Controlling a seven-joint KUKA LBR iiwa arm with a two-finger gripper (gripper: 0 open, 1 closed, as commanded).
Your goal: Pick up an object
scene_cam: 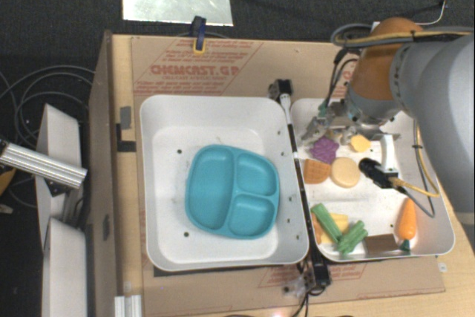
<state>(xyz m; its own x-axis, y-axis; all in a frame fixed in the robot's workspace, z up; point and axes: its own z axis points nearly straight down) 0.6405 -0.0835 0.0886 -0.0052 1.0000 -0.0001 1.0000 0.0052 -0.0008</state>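
Note:
My gripper (320, 131) hangs low over the far left part of the right bin (439, 232), just above a purple toy piece (324, 151). Nothing shows between its jaws. Beside the purple piece lie an orange-brown wedge (316, 172), a cream round disc (345, 173) and a small yellow chunk (360, 143). Toward the near edge are two green pieces (353, 236), a yellow bit (338, 220), an orange carrot (406, 220) and a brown block (380, 243).
The left bin (159, 159) holds a blue divided plate (231, 191). The wall between the two bins runs close to the gripper's left side. The grey arm covers the right bin's far right corner.

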